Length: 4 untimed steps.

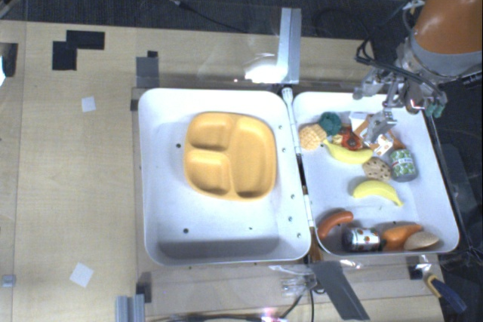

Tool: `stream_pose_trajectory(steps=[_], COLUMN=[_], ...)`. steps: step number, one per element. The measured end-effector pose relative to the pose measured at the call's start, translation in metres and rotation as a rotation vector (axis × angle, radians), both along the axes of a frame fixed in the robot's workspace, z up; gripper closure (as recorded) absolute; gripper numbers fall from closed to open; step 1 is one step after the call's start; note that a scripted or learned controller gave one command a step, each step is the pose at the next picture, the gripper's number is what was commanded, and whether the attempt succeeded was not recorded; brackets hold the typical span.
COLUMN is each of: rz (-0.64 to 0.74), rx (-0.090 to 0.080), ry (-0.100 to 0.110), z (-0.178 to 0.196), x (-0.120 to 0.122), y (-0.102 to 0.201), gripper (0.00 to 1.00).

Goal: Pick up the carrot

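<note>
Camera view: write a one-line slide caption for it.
Grey KUKA arm's gripper hovers over the right white bin's toy food; the orange carrot lies at its near edge; a yellow sectioned plate sits in the left bin.

On the wooden counter (pixel 68 185) sit two shallow white bins side by side. The left bin (pixel 162 237) holds a yellow divided plate (pixel 229 154) with three compartments. In the right bin (pixel 441 196) lie two bananas, one (pixel 349 154) near the upper middle and one (pixel 377 191) lower, a waffle piece (pixel 312 136), a cracker (pixel 376 168), a green-labelled can (pixel 403 164), a dark can (pixel 362 239) on its side and a sausage (pixel 334 222).
</note>
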<state>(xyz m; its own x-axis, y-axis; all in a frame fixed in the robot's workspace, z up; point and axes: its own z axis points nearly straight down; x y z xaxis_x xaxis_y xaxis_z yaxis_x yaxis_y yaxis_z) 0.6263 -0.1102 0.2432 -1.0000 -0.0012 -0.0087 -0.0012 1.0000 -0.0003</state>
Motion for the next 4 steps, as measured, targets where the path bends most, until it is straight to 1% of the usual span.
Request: stream_pose_trajectory(steps=[1,2,3,4], rz=[-0.08,-0.088,-0.031,0.002], rx=[0.003,0.0,-0.004,0.0], ry=[0.011,-0.009,-0.007,-0.004], z=[-0.139,-0.153,-0.154,-0.154], x=[-0.059,-0.134,-0.135,-0.135], y=[0.01,0.023,-0.048,-0.094], gripper=[0.0,0.0,0.0,0.0])
